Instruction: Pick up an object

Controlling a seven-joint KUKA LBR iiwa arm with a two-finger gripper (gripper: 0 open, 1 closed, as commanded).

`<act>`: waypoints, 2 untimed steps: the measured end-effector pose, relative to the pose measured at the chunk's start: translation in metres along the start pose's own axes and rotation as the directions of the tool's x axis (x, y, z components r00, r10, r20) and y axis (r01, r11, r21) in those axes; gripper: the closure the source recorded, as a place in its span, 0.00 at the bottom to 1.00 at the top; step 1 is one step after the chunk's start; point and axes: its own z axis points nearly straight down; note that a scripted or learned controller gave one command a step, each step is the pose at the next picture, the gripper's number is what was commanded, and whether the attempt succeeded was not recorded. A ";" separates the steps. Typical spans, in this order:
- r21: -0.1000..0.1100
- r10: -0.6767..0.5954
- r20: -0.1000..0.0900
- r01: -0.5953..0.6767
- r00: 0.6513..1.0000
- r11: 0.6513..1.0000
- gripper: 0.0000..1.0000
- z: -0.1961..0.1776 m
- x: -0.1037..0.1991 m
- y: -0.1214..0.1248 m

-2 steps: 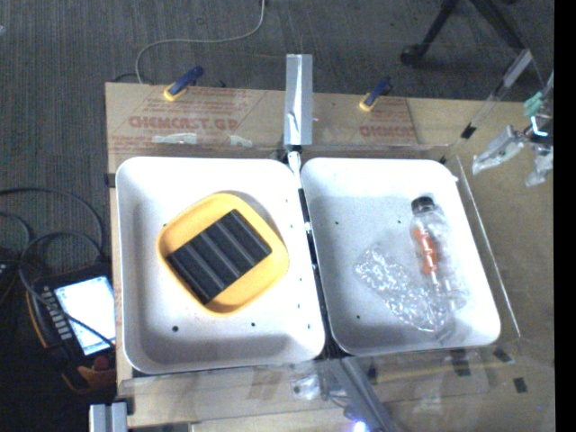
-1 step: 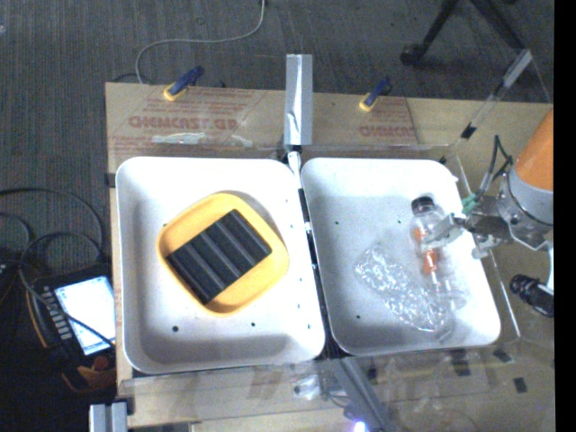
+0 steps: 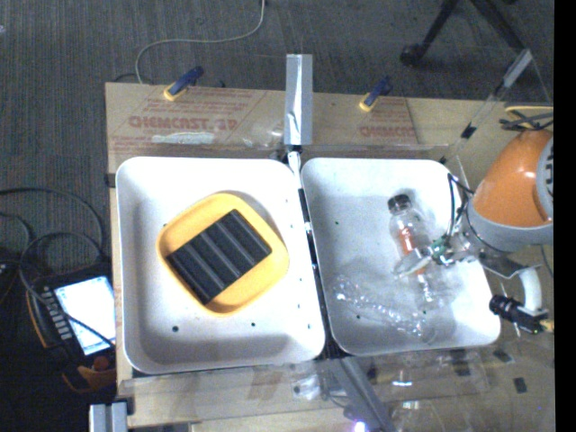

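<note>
Small clear bottle [image 3: 405, 226] lies in right bin [image 3: 342, 196], toward far right corner, long side running near to far. Gripper [image 3: 443, 252] sits just right of bottle; grip state unclear.

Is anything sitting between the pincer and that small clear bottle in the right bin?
Nothing visible does. The pincer is already low in the right bin, right beside the clear bottle, with bare bin floor around them. The yellow and black object lies apart in the left bin.
</note>
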 end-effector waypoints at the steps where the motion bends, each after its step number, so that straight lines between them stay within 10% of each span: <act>1: -0.011 0.041 -0.005 -0.041 0.999 0.999 0.00 0.004 -0.010 0.014; 2: -0.015 0.039 -0.004 -0.039 0.999 0.999 1.00 -0.005 -0.010 0.016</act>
